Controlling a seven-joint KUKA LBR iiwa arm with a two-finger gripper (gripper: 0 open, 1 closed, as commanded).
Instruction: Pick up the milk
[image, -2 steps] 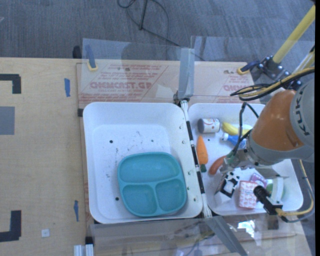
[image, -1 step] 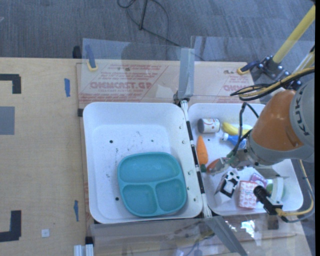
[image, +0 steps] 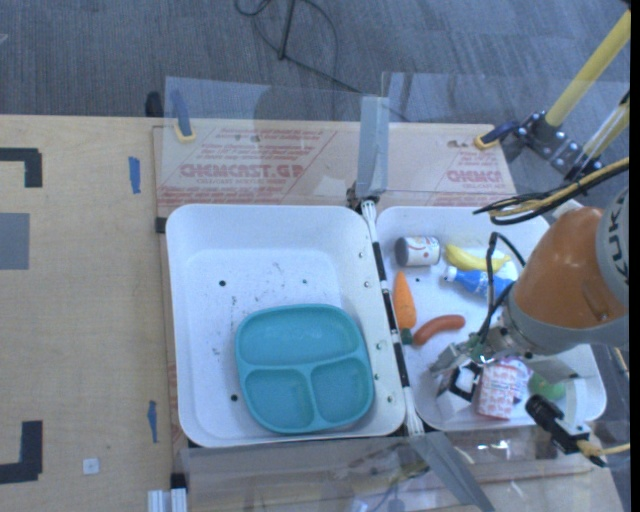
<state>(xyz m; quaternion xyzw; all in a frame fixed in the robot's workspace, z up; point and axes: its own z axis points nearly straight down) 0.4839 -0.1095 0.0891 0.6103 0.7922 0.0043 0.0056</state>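
The milk (image: 499, 388) is a small white carton with red print. It lies near the front edge of the right bin (image: 590, 400), under the arm's orange band. My gripper (image: 455, 373) reaches down into the front of that bin, right beside the carton's left side. The arm's wrist hides the top of the carton, so I cannot see whether it touches the carton.
The right bin also holds a carrot (image: 404, 300), a red sausage (image: 439, 328), a small can (image: 418, 250), a banana (image: 474, 257), a blue bottle (image: 478, 281) and something green (image: 548, 385). A teal divided plate (image: 303, 366) lies in the left bin (image: 200, 290).
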